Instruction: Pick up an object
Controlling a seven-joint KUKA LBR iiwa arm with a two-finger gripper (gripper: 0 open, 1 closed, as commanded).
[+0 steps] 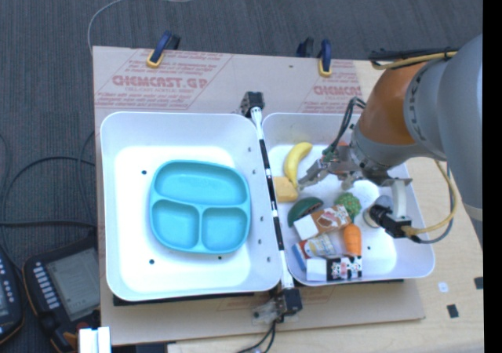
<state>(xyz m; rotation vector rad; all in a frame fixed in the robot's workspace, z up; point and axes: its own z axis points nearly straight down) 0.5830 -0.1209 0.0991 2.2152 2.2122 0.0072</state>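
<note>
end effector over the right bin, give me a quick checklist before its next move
1. End effector over the right white bin: ok.
2. Fingers spread open: ok.
3. Nothing between the fingers: ok.
4. Yellow plastic banana right beside the fingertips, reachable: ok.
5. Green broccoli toy and orange carrot toy crowded together below: not ok for a clean grasp.
6. Height above the banana: cannot tell.

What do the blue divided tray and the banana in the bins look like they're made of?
The blue divided tray looks like moulded plastic with a smooth matte finish: uniform colour, rounded compartment edges. The banana is probably plastic toy food, with an even yellow, unblemished surface, though a real fruit can't be ruled out from this view.
</note>
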